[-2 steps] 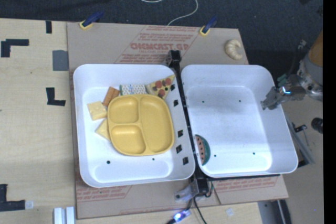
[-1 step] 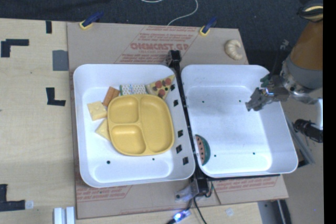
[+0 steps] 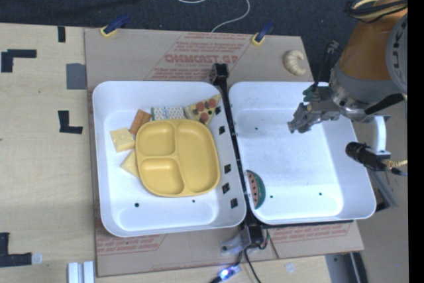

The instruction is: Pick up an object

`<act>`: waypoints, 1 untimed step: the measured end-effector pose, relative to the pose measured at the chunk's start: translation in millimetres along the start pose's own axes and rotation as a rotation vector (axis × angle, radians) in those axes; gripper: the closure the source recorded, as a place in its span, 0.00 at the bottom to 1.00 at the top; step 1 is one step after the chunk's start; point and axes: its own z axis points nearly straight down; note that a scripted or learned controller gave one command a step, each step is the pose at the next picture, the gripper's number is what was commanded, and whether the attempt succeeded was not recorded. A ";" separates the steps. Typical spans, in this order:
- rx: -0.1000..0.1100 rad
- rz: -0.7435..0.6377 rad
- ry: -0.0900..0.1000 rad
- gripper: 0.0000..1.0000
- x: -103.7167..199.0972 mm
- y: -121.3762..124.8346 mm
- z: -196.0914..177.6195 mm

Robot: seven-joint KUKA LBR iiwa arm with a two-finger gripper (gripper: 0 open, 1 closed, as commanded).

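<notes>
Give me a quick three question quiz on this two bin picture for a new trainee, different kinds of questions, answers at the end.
1. True or false: the yellow divided plate lies in the right bin.
2. Which bin is the gripper over? A) left bin B) right bin C) neither
3. Fill in: the watermelon slice toy sits at the right bin's ____ edge, seen from the camera.

Key
1. False; it lies in the left bin.
2. B
3. left, beside the divider between the bins.
</notes>
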 end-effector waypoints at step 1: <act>0.001 0.000 0.000 1.00 46.5 1.0 -3.2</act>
